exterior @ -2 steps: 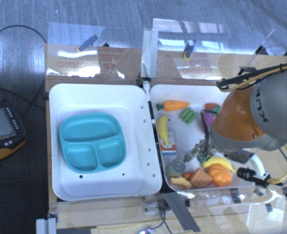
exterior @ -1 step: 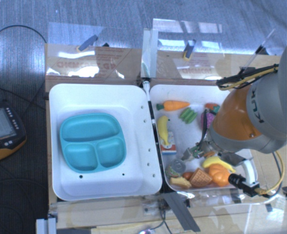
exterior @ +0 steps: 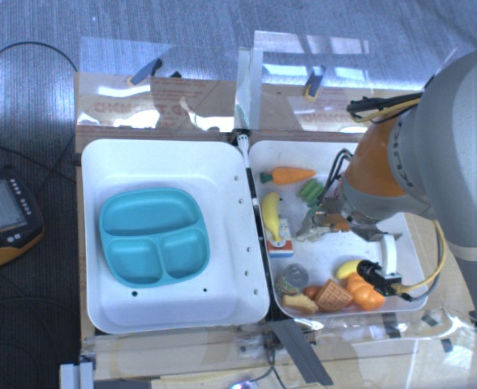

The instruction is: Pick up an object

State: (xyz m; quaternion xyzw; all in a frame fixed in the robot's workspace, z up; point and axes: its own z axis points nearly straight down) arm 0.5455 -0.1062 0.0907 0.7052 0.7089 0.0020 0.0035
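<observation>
One two-finger gripper (exterior: 315, 221) hangs low inside the right white bin (exterior: 409, 298); whether its fingers are parted or closed cannot be told. Just beside it lies a small green toy piece (exterior: 310, 190), with an orange plastic carrot (exterior: 291, 175) above that. A yellow plastic banana (exterior: 270, 214) lies to the gripper's left. The left white bin (exterior: 100, 298) holds a teal divided tray (exterior: 152, 235).

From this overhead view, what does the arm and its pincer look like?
Bulky grey arm with an orange band above the wrist. Black and yellow cables run along it, and thin dark wires drop toward the small metallic pincer.
</observation>
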